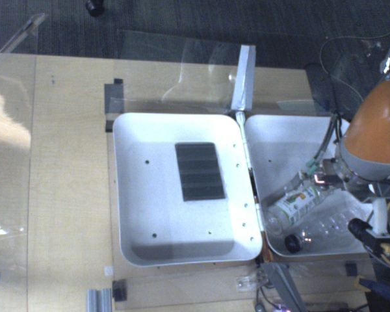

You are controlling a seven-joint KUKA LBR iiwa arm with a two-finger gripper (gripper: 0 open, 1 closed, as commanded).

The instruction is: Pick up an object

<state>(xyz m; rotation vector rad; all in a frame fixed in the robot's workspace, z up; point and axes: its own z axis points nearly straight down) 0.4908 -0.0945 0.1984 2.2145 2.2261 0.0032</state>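
Two bins; plastic bottle (298,205) lies near right bin (279,142) front edge. Gripper (322,177) over its upper end, fingers' state can't tell. Step: approach/grasp; next needs closing on bottle, then lift.

Two shallow white plastic bins sit on a pale tan wooden bench (65,194). The left bin (136,174) holds a flat dark grey ribbed rectangular pad (199,171). In the right bin (279,142) lies a clear plastic bottle with a green-and-white label (298,205) and a black cap (292,243). The arm's orange band (376,125) tops grey.
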